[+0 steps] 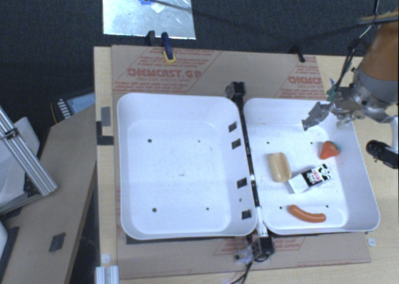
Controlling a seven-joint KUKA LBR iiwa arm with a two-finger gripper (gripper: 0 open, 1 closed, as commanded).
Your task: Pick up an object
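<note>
The worktop (106,170) carries two shallow white bins side by side. The left bin (128,151) sits toward nine o'clock of the scene and the right bin (358,176) toward three o'clock, their inner walls touching along a dark clipped seam.

The arm (381,64) comes in from three o'clock, its orange band showing above the grey wrist. The tool (327,114) hangs over the upper part of the right bin, around the bin's one o'clock area. One grey finger (312,118) juts out toward nine o'clock and another part sits just beside it toward three o'clock, but how far the tool is spread I cannot tell from this angle. Nothing shows between its fingers.

Four things lie in the right bin. A small red-orange piece (330,149) lies at about five o'clock from the tool, near it but apart. A tan bread-like block (280,167) lies near the bin's centre. Just beside it, toward four o'clock, is a black-and-white patterned box (310,178), tilted. A reddish sausage (307,215) lies toward the bin's six o'clock edge, well apart from the tool.

Beyond the bins, toward twelve o'clock, a shiny metal sheet (149,2) lies on the dark floor.
</note>
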